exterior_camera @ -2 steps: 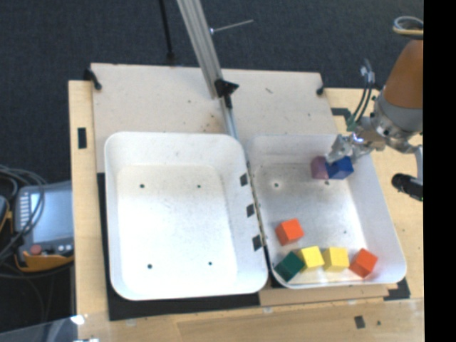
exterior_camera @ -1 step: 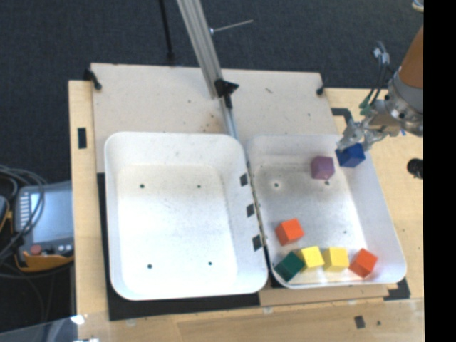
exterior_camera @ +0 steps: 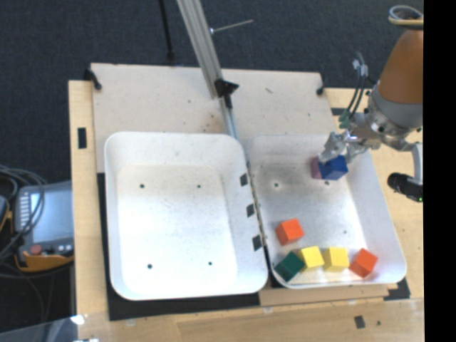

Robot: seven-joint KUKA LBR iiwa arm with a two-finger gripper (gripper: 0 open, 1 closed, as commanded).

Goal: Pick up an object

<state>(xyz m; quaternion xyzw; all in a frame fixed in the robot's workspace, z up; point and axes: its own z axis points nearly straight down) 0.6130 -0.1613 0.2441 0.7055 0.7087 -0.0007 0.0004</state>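
- The arm [exterior_camera: 399, 77], grey with an orange band, reaches in from the right over the far part of the right bin [exterior_camera: 370, 191].
- The pincer [exterior_camera: 335, 155] points down and leftward at the bin's upper area; its metal tips sit right at the top of a blue cube [exterior_camera: 333, 168].
- The blue cube appears to sit between the tips, so the pincer looks closed on it, though the fingers themselves are small and partly blurred.
- Whether the blue cube is lifted off the bin floor or resting on it cannot be told from this slant.
- Touching the blue cube's left side is a small purple block [exterior_camera: 315, 167], only partly visible.
- Nearer the front of the right bin lies an orange cube [exterior_camera: 289, 231], alone, well apart from the pincer.
- Along the front wall of the same bin runs a row: a green cube [exterior_camera: 290, 265] at the left, then a yellow cube [exterior_camera: 312, 256], a second yellow cube [exterior_camera: 338, 258] just beside it, and an orange-red cube [exterior_camera: 364, 262] at the right end.
- The left bin [exterior_camera: 117, 191] stands side by side with the right one, their rims meeting at the middle of the desk [exterior_camera: 82, 191].
- A slanted metal rail [exterior_camera: 203, 41] runs from the top of the view down to the gap between the bins.
- At the far left, off the desk, sits a handheld control unit [exterior_camera: 39, 223] with a screen.
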